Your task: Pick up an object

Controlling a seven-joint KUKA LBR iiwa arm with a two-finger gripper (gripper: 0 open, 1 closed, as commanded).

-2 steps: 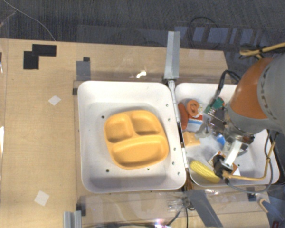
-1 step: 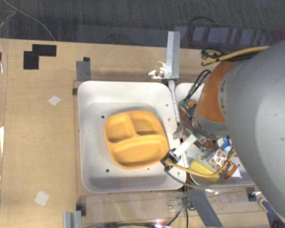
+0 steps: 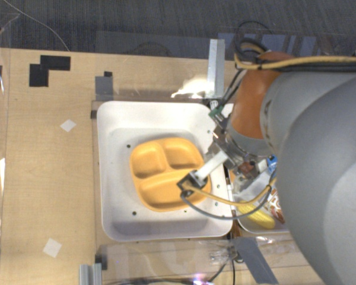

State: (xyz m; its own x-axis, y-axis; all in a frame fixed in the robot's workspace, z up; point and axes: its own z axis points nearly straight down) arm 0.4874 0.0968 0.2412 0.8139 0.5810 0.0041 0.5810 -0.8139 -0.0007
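Observation:
A yellow divided plate point(image 3: 163, 171) lies in the left white bin point(image 3: 115, 159), right of the bin's middle. My gripper point(image 3: 244, 172) hangs below the orange-banded wrist, over the wall between the two bins, just right of the plate. The grey arm covers most of the right bin point(image 3: 249, 225). A yellow object point(image 3: 256, 217) and a brownish patterned item point(image 3: 276, 209) show in that bin under the arm, and a small blue piece point(image 3: 272, 162) shows beside the gripper. Nothing is seen held.
The wooden bench point(image 3: 47, 159) stretches left of the bins, with black marker patches and small white tags on it. Metal brackets point(image 3: 216, 64) stand at the bins' far edge. A yellow cable loops over the left bin's right side.

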